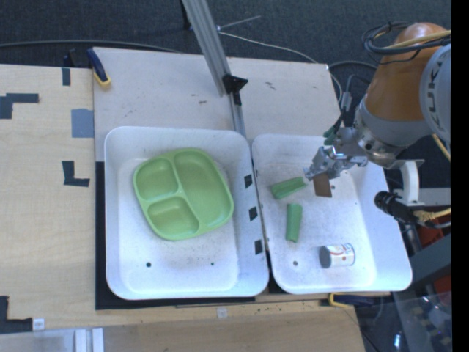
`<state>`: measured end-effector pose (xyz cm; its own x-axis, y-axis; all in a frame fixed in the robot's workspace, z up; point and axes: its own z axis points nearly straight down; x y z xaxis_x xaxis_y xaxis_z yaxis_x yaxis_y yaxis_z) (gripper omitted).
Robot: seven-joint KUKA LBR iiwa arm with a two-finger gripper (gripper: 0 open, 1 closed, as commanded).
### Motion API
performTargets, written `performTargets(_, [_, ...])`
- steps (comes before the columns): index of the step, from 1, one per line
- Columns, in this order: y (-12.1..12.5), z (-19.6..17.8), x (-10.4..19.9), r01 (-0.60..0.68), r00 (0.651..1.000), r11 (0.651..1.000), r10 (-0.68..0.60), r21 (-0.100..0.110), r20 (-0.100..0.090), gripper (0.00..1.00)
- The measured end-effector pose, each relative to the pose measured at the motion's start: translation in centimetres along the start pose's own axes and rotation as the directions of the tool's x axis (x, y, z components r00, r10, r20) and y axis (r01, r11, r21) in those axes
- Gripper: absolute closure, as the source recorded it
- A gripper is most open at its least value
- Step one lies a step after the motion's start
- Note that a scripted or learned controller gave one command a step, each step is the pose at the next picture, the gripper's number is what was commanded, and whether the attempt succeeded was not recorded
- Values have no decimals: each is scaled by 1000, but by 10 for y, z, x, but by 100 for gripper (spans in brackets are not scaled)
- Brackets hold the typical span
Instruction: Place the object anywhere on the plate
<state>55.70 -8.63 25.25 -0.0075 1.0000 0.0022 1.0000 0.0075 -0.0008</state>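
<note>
I have the arm reaching in from the right, its claw [323,176] over the upper part of the right bin [381,270], near that bin's middle. A small brown block [322,188] hangs just under the claw tip; it looks pinched there, so I read the claw as closed on the block, though the fingers are too small to make out one by one. I judge the block to be the object to move, since it is the one thing at the claw. Two green pieces lie on the bin floor: one [287,188] just left of the block, slanted, and one [293,221] below it, nearly upright in the picture. A small white can [337,255] lies on its side toward the bin's lower right corner. The plate [183,193], green with three compartments, sits in the upper half of the left bin [176,277], well apart from the claw, so the carry must cross the two rims where the bins meet.
</note>
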Motion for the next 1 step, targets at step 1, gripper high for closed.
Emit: performTargets(1, [23, 4, 56, 0, 1000, 1000, 0, 0, 1, 100])
